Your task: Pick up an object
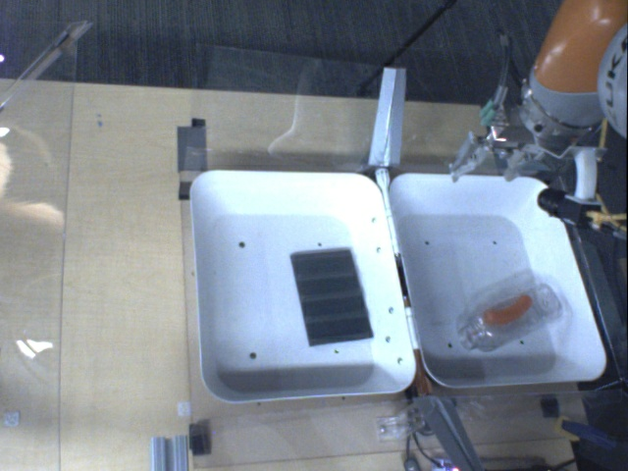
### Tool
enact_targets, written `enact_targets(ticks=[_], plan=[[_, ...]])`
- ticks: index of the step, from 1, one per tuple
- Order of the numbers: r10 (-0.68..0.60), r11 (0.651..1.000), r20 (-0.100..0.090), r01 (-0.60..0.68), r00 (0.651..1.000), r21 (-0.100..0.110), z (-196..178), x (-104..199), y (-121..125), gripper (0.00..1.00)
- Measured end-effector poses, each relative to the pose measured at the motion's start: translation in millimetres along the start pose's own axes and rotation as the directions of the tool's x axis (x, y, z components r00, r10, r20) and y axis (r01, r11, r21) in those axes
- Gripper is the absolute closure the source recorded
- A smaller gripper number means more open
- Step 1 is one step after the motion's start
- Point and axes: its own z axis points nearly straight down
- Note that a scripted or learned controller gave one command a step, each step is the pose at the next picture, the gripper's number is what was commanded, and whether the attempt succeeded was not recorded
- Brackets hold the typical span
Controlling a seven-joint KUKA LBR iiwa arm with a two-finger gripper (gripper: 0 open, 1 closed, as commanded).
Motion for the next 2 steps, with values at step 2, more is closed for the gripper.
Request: enact_targets(ticks=[2], plan=[[-0.023, 1.0, 0.001, 0.023, 1.0, -0.004, 144, -62, 10, 0.0]])
